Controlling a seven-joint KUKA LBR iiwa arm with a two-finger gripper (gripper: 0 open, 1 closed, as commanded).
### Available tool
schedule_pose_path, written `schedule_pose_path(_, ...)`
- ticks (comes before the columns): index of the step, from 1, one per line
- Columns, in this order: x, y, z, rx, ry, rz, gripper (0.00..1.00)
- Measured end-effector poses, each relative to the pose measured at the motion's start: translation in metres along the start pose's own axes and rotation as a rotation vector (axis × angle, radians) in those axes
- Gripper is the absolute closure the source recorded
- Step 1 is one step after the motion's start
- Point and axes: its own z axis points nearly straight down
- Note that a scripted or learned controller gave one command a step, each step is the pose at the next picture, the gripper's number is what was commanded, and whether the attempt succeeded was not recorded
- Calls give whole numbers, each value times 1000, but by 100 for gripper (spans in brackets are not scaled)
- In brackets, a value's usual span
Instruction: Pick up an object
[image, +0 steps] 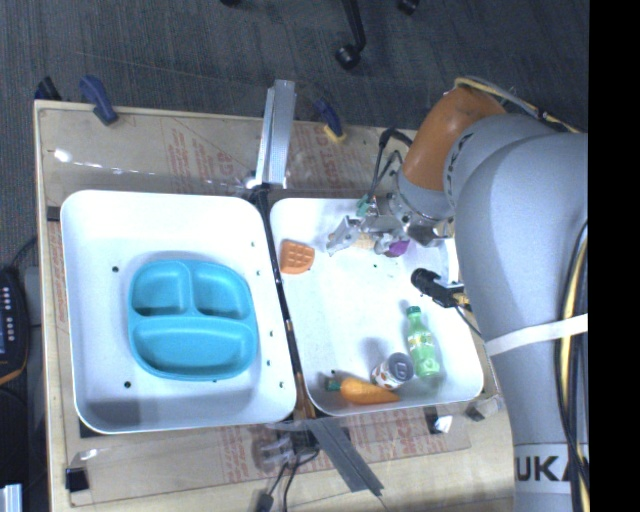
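Overhead, the gripper (352, 232) hovered at the right bin's (345, 300) far edge, its fingers' state indiscernible, while the waffle (296, 256), bottle (421, 342), can (394, 371) and carrot (362, 391) lay below.

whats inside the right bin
The right bin holds a green bottle, a small can, a carrot, an orange waffle-like piece and a purple item by the gripper. The arm covers its right edge.
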Motion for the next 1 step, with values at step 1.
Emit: schedule_pose_path(1,2,0,-9,5,1,-11,100)
